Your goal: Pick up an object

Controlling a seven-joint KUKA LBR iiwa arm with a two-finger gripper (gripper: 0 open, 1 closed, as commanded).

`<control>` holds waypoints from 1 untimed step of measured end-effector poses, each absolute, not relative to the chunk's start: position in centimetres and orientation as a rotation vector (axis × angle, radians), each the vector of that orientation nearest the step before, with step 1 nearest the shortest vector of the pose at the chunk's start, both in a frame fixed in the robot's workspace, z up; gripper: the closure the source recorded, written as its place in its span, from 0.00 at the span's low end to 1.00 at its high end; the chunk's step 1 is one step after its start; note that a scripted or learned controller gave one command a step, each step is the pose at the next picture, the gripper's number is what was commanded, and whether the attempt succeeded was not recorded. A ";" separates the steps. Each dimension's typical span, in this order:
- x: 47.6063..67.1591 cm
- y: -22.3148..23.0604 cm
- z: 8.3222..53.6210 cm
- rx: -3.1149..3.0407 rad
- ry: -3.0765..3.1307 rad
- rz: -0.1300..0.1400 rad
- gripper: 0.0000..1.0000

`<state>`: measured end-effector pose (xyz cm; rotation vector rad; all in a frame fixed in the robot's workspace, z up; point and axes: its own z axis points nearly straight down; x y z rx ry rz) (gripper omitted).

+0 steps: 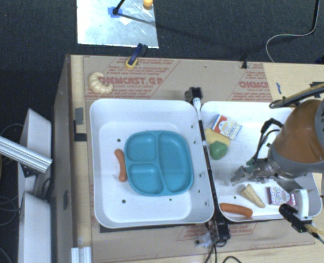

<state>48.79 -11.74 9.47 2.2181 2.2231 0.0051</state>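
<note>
Nearest me, along the near edge of the right bin, I see a sausage lying with its long axis running left to right, parallel to that rim and almost against it. Going by size: the arm comes in over the right bin's right side, its orange band broad in my view. The left bin carries a blue divided tray at its centre, with bare white floor all round it. The hand sits low over the middle of the right bin; I cannot tell how it is set. Just near-right of it lies a cone, narrow end pointing toward the far-left, wide end toward the near-right corner. A small packet lies beside the cone toward the right edge. Toward the bin's far-left are a printed carton and a green piece close to the dividing rim. A second sausage lies in the left bin, left of the tray, long axis far to near. Open floor remains between the carton and the hand.
</note>
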 end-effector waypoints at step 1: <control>48.7 -9.9 8.4 2.218 2.224 0.002 0.00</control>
